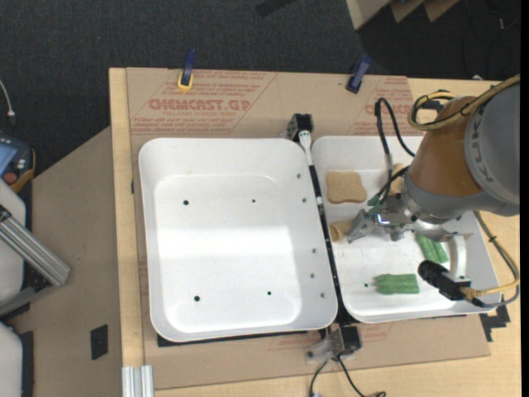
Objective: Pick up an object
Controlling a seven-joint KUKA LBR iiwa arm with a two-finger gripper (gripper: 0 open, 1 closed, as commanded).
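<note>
The end effector [372, 222] hangs low inside the right bin [364, 300], near that bin's left wall. Metal prongs splay out at its tip, one reaching toward eight o'clock. The picture is too coarse there to settle whether it is open or closed, so I cannot tell. Nothing can be seen gripped in it.

Judging by this pose, the step in hand is the descent onto a target, with no grasp made yet. The likeliest target is the small tan piece [336, 231], just beside the tip at about eight o'clock and close against the bin's left wall. Whether the tip touches it cannot be made out.

Other candidates lie around. A tan block [345, 187] sits near the tip at eleven o'clock. A green block [396, 284] lies at five o'clock, apart from the tip, on the bin floor. A second green piece [432, 248] shows at four o'clock, partly hidden under the arm [450, 168].

The next move probably calls for centring over one piece, closing squarely on it and lifting straight up. The wall beside the small tan piece leaves little room, so a slip looks possible there.

The left bin [157, 246] lies at nine o'clock, both bins resting on the tabletop [132, 122].
</note>
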